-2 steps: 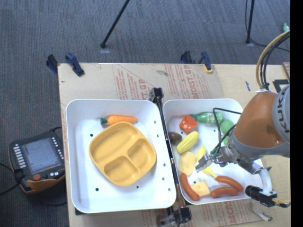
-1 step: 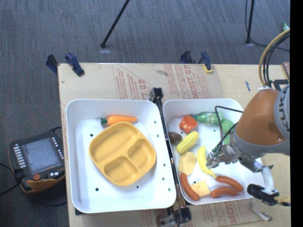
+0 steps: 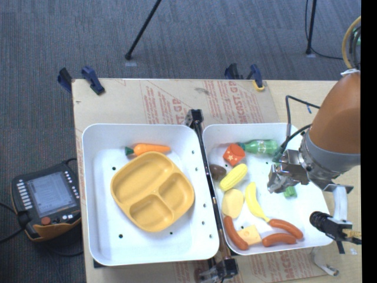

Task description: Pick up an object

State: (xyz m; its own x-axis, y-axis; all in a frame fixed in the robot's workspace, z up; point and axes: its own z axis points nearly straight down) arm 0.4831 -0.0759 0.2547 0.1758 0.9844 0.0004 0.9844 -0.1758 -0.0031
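Sausages (image 3: 281, 233) lie nearest in the right bin (image 3: 294, 249), two on the right, one crossing the other, and a third (image 3: 235, 233) to the left, with a yellow cheese wedge (image 3: 250, 236) between them. Just beyond sit a pale potato (image 3: 232, 203) and a banana (image 3: 255, 201), then a corn cob (image 3: 234, 177), a dark brown piece (image 3: 217, 171), a red pepper (image 3: 234, 154) and a green bottle (image 3: 259, 147) near the far wall. The gripper (image 3: 284, 179) hangs low over the bin's right half, just above a small green item (image 3: 290, 190); whether it is apart or together cannot be told. The left bin (image 3: 94, 217) holds a yellow divided plate (image 3: 152, 191), with a carrot (image 3: 151, 149) touching its far edge. Both bins rest on the tabletop (image 3: 153, 96).
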